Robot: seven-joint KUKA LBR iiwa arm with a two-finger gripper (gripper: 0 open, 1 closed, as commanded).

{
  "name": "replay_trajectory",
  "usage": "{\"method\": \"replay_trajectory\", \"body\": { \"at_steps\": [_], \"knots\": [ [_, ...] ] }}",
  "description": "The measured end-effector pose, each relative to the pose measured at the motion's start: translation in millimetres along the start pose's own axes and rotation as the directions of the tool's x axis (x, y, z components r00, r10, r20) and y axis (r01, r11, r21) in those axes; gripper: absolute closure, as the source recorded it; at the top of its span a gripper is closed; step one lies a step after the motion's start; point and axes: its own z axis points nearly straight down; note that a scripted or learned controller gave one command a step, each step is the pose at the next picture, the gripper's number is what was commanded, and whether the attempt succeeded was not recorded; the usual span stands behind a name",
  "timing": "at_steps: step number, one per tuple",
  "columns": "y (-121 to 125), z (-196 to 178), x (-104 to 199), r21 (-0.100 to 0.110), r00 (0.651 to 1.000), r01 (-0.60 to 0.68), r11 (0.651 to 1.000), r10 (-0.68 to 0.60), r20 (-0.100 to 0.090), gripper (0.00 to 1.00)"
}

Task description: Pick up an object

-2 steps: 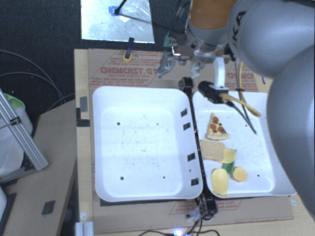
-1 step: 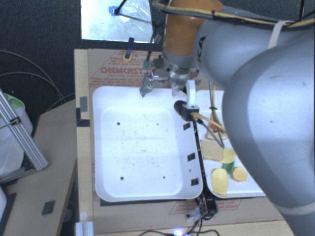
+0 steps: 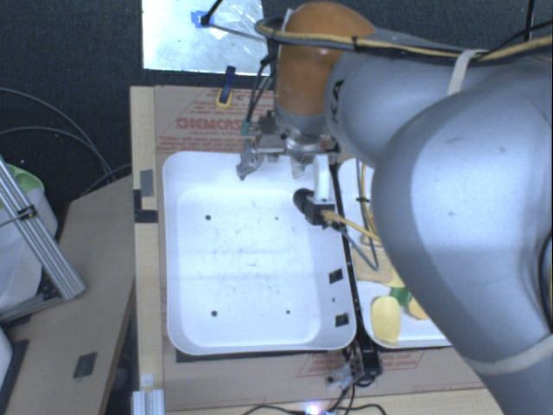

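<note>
My gripper (image 3: 272, 168) hangs over the far edge of the left white bin (image 3: 177, 258), fingers pointing down and spread apart, with only bare bin floor showing between them. It is open and holds nothing. In the right bin (image 3: 415, 342), largely hidden under the big grey arm, lie a pale yellow object (image 3: 386, 318), a small green object (image 3: 400, 296) and another yellow piece (image 3: 416, 309) near the front. These lie well to the front right of the gripper.
Both bins sit on a cardboard sheet (image 3: 199, 121). A blue and yellow tool (image 3: 227, 87) lies on it behind the left bin. A shiny metal plate (image 3: 186, 24) is at the back, and an aluminium frame (image 3: 39, 240) stands to the left.
</note>
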Motion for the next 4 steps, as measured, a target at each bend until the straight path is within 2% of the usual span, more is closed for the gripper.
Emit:
{"method": "replay_trajectory", "body": {
  "at_steps": [1, 2, 3, 4],
  "knots": [
    [-1.2, 89.3, 66.2, 0.003, 1.000, 0.003, 1.000, -0.003, -0.002, 0.00],
    [1.1, 83.2, 88.8, -0.003, 1.000, 0.000, 1.000, 0.000, -0.002, 0.00],
    [2.4, 71.6, 87.6, -0.006, 1.000, 0.002, 1.000, -0.002, -0.001, 1.00],
    [3.4, -67.6, 87.6, -0.017, 1.000, -0.001, 1.000, 0.001, -0.006, 1.00]
  ]
}}
